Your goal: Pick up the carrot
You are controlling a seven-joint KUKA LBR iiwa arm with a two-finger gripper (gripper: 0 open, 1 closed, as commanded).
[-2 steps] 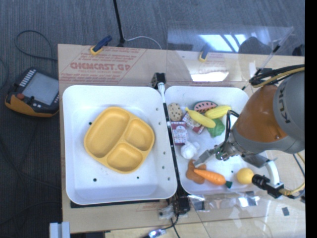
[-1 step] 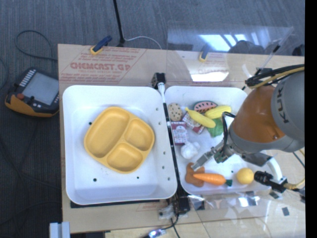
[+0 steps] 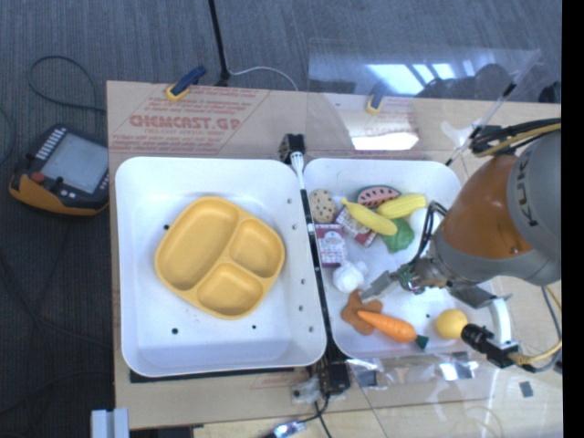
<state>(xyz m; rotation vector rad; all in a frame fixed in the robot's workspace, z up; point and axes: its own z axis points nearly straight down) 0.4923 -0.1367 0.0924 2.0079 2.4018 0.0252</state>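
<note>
Orange carrot [image 3: 388, 325] near the right bin's front rim [image 3: 401, 359], pincer [image 3: 379, 286] just above, grip state unclear.

I see the divided plate [image 3: 220, 256] in the left bin [image 3: 137, 336]; in the right bin [image 3: 447, 179], the carrot [image 3: 389, 325] lies near the front edge, the lemon [image 3: 451, 323] to its right, the banana [image 3: 369, 217] and corn [image 3: 402, 206] behind
</note>
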